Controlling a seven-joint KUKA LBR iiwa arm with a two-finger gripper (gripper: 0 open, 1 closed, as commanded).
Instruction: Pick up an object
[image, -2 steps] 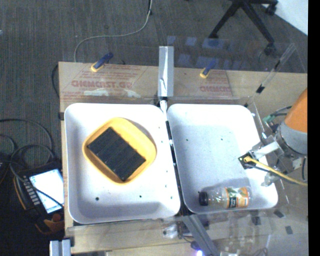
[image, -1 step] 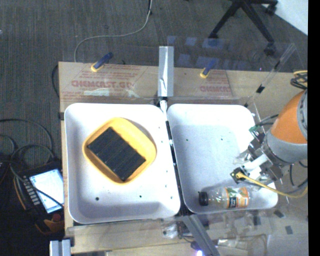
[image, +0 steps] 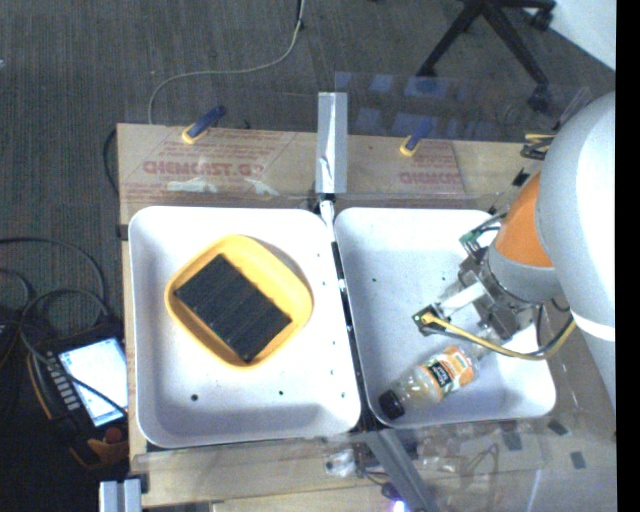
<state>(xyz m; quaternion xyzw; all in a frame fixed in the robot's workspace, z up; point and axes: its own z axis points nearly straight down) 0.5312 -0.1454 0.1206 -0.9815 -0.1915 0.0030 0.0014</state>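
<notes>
Camera view showed a probably light, slick plastic bottle (image: 432, 380) at the jaws' seven o'clock, best pinched mid-body; jaws' state untellable.

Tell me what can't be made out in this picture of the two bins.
- The bottle, camera view: its label is too small and blurred to read.
- The right bin, camera view: its right side is hidden under the arm.
- The yellow dish, camera view: its middle is covered by the black pad.
</notes>
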